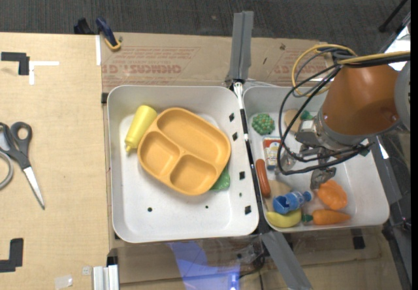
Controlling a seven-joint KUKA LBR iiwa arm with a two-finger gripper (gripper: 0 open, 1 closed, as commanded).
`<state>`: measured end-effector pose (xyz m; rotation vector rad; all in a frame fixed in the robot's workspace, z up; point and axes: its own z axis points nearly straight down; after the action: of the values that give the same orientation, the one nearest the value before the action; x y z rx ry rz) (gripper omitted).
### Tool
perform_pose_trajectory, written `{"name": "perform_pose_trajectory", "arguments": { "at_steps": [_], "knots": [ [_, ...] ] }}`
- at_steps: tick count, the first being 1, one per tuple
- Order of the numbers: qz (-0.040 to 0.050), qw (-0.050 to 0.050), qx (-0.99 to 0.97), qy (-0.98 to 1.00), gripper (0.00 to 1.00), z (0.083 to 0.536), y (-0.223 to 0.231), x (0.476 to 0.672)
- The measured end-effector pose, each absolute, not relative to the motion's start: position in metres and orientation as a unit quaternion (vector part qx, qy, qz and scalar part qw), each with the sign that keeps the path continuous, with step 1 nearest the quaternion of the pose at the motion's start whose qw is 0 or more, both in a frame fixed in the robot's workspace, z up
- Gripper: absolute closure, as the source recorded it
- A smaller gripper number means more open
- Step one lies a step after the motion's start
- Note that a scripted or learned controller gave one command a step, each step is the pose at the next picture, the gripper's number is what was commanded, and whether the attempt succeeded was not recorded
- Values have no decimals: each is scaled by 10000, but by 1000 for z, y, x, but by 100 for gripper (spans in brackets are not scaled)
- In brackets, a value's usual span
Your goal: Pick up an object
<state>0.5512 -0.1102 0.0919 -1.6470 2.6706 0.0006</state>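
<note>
- Camera view showed the left bin (pixel 130 217) holding a yellow divided tray (pixel 185 149), its long axis running from ten to four o'clock, with a yellow bottle (pixel 138 127) touching the tray at its nine o'clock and a green piece (pixel 223 181) peeking from under its four o'clock corner.
- Well apart on the bench, at nine o'clock of that bin, lay scissors (pixel 23 158).
- Across the divider, the right bin (pixel 369 217) held the likely targets: a green ball (pixel 263 123) at the top, a red sausage-like piece (pixel 262 177) lying twelve to six along the left wall, a blue toy (pixel 288 202) and a yellow banana (pixel 283 219) below it.
- An orange pepper (pixel 333 196) sat just at five o'clock of the gripper (pixel 320 174), with a carrot (pixel 330 217) lying nine to three beneath it.
- The gripper hung low over the bin's middle under the arm's orange band (pixel 361 100); looping cables (pixel 304 125) crowded it, and whether its fingers were parted or gripping anything could not be told.
- The pepper looked the nearest candidate, though the bin wall stood close at its three o'clock.
</note>
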Motion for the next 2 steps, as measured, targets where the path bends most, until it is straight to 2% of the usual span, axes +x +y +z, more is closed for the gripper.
{"name": "perform_pose_trajectory", "arguments": {
  "at_steps": [1,2],
  "knots": [
    [-1,30,-5527,8333,0,93,-127,619],
    [-7,41,-5181,8553,0,95,-132,661]
  ]
}}
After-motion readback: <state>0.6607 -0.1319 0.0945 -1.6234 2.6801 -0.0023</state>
